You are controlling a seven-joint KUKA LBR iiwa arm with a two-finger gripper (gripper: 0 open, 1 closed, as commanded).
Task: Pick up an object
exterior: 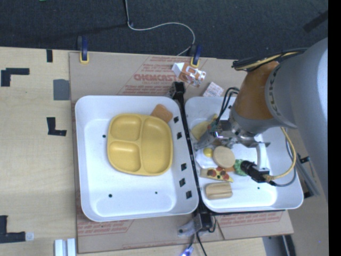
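My gripper (215,134) hangs low over the upper-left part of the right bin (287,199), with the grey arm and its orange band (254,96) above it. Right under and beside it lie toy foods: a yellow piece (199,129), a round tan bun (224,157), a small egg-like piece (206,153), a pizza slice (217,173), a tan bread roll (218,191) and a green piece (239,167). I see nothing lifted off the bin floor.
The left bin (90,193) holds a yellow divided plate (140,144) and a brown toast piece (162,112) at its upper right. A black divider (184,143) runs between the bins. A cable (277,180) loops over the right bin.
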